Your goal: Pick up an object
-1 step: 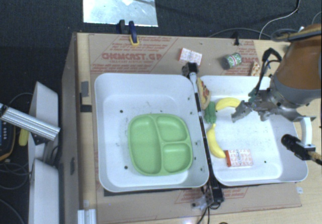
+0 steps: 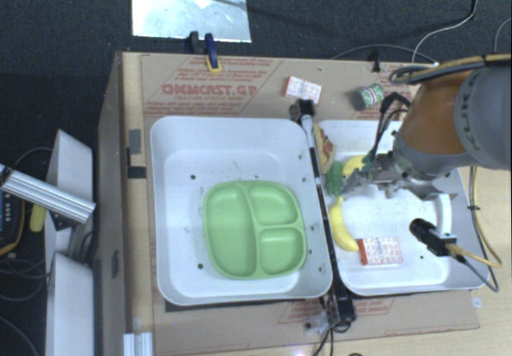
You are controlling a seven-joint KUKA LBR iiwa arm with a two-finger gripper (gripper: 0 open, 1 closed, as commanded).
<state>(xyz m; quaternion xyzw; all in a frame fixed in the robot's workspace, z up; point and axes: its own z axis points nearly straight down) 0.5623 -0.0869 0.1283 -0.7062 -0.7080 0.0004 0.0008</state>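
Observation:
In the right bin [image 2: 416,278] a yellow banana [image 2: 343,228] lies along the left wall. A small red-and-white box [image 2: 379,250] rests just right of the banana's lower end. A yellow-green object [image 2: 353,165] and a dark green one [image 2: 332,179] sit near the bin's upper left. My gripper [image 2: 360,176] reaches in from the right and hangs low over that spot, close to the yellow-green object. The wrist hides what lies under it. I see nothing clearly held.
The left bin [image 2: 180,154] holds a green divided plate [image 2: 256,228]. A thin yellowish item [image 2: 324,146] leans at the divider between the bins. On the cardboard behind the bins lie a small printed card [image 2: 302,89] and a small green can [image 2: 370,96].

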